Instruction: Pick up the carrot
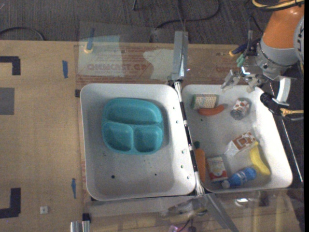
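Note:
The carrot (200,164) is a slim orange stick with a green top. It lies lengthwise against the left wall of the right bin (282,144), near the front. My gripper (240,82) hangs over the back rim of the right bin, far behind the carrot and to its right. Its two fingers (228,83) are spread apart, with nothing between them.
Sharing the right bin are a small red box (217,167) right beside the carrot, a blue bottle (240,178), a banana (259,161), a carton (244,141), a can (240,108), a red sausage (211,111) and a patterned block (205,101). A teal divided plate (131,124) lies in the left bin (91,144).

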### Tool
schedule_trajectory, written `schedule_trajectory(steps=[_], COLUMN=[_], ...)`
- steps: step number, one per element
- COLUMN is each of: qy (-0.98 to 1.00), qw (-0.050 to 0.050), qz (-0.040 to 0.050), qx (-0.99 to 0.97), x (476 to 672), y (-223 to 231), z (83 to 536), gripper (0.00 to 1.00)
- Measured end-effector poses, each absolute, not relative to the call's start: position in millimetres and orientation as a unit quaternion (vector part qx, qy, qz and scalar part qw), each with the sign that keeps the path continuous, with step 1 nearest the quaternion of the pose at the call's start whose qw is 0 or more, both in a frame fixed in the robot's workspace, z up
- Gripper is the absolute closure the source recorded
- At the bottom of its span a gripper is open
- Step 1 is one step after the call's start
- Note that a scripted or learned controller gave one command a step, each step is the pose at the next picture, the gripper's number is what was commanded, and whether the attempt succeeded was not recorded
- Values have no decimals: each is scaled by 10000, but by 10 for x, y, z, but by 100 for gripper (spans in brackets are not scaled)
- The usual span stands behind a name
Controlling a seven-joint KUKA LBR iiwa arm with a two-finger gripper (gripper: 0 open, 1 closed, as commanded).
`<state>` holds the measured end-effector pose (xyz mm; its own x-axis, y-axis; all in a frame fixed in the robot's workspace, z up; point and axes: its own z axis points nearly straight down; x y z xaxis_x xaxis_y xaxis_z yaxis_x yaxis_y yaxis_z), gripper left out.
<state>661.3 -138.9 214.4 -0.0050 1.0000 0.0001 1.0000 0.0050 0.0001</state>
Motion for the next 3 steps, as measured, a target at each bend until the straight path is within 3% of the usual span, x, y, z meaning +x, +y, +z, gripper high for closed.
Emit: schedule_trajectory(steps=[1, 2, 3], qy=[-8021, -8006, -7666], qw=[-26, -72, -11], qz=[-17, -28, -8], qx=[-5971, -5992, -6421], x=[6378, 6397, 6029], y=[-979, -1018, -338], z=[876, 1004, 1854], gripper=[0, 100, 100])
